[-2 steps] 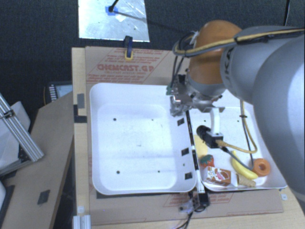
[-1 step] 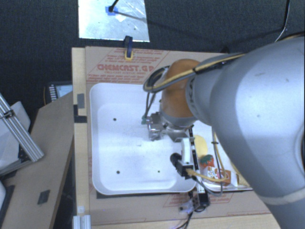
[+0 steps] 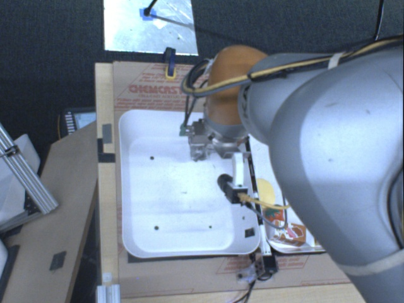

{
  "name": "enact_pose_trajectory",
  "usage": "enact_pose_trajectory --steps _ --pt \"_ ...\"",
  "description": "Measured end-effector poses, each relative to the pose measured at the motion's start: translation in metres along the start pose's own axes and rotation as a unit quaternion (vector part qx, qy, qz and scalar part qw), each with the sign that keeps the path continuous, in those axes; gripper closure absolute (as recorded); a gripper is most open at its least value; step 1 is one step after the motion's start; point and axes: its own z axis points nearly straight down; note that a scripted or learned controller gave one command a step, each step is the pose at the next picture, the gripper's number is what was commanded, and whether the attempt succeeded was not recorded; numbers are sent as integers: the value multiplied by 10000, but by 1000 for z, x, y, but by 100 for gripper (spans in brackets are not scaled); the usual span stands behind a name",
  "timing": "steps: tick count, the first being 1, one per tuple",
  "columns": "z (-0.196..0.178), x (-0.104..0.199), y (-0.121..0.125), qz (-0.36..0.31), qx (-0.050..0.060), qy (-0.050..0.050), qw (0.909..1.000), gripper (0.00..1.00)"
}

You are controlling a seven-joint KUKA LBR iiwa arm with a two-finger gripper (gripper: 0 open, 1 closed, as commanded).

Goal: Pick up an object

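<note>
My gripper (image 3: pixel 198 148) hangs over the far right part of the left white bin (image 3: pixel 136 232), low above its floor. Nothing shows between it and the bin floor. The grey arm with its orange band (image 3: pixel 230 81) reaches in from the right and hides most of the right bin. In the visible strip of the right bin lie a yellow object (image 3: pixel 266 192) and a small orange, red and green object (image 3: pixel 282 223), both to the right of the gripper and nearer the front.
The bins rest on a brown cardboard sheet (image 3: pixel 151 90) on the bench. A shiny foil sheet (image 3: pixel 148 17) lies at the back. Aluminium rails (image 3: pixel 25 175) stand off to the left, outside the bins. A dividing wall (image 3: pixel 249 188) separates the two bins.
</note>
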Motion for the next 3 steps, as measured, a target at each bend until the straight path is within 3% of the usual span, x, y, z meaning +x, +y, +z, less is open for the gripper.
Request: enact_pose_trajectory --steps 1,2,3 --pt "41 -2 47 0 20 -7 10000 100" --pt "-43 10 60 -5 -8 3 10000 100" --pt "18 58 45 -9 45 -3 10000 100"
